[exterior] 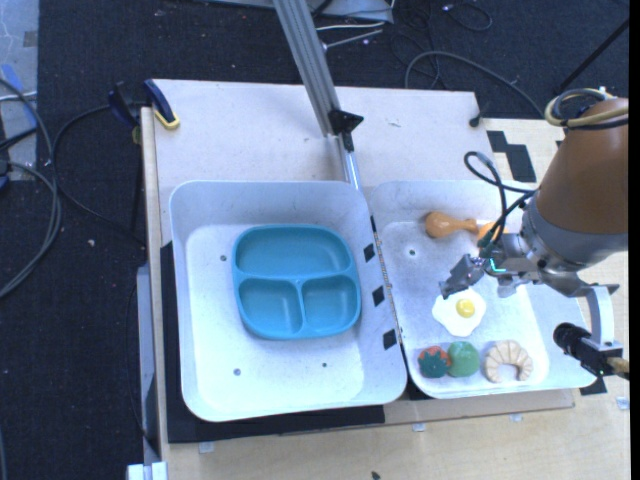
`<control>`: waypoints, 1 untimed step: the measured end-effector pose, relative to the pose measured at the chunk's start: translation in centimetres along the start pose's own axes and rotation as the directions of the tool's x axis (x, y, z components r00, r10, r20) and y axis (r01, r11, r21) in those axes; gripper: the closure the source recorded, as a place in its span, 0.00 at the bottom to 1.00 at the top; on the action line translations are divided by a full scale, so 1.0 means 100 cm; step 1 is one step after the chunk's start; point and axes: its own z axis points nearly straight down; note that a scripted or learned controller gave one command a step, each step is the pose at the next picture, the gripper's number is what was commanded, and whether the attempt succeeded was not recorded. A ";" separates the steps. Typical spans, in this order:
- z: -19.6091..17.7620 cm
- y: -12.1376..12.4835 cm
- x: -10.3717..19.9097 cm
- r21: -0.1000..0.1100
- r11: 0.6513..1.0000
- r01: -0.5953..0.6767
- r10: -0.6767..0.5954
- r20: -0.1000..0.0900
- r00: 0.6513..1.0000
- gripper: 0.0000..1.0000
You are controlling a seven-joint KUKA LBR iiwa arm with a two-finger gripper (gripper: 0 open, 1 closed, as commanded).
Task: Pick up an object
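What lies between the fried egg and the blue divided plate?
In the camera view, bare white bin floor and the two bins' adjoining walls separate the fried egg from the blue divided plate.

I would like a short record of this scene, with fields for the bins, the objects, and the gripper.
left bin: holds a blue divided plate
right bin: holds a fried egg toy, a drumstick toy, a green and red vegetable toy, a croissant toy
gripper: just above the egg, at its upper edge
held object: none seen between the fingers
arm: reaches in from the right of the view
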 end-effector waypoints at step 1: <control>0.000 0.000 0.000 0.000 1.000 0.000 0.000 0.000 1.000 0.00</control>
